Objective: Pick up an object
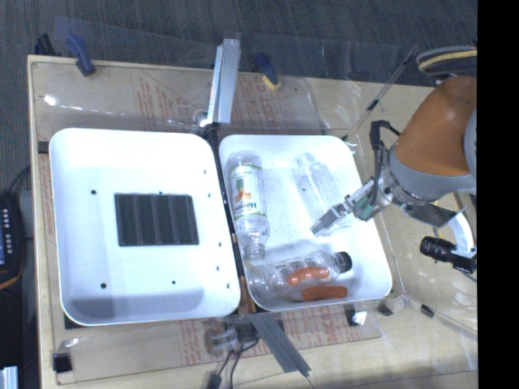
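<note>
My gripper [326, 220] hangs over the right side of the right bin [371, 254], reaching in from the right. Its tip is at the lower end of a clear plastic bottle [315, 181] that lies slanted in the bin; whether it touches the bottle is unclear. A bottle with an orange and green label [247, 203] lies along the bin's left wall. Along the front wall lies another clear bottle with a black cap [296, 271], with something orange seen at it. An orange carrot-like piece [324, 292] rests just in front of that bottle.
The left bin [81, 168] has a dark slatted rectangle [156, 219] on its floor. A metal bar [223, 79] stands up behind the seam between the bins. Blue clamps [79, 53] hold the clear sheet at the bench's back edge.
</note>
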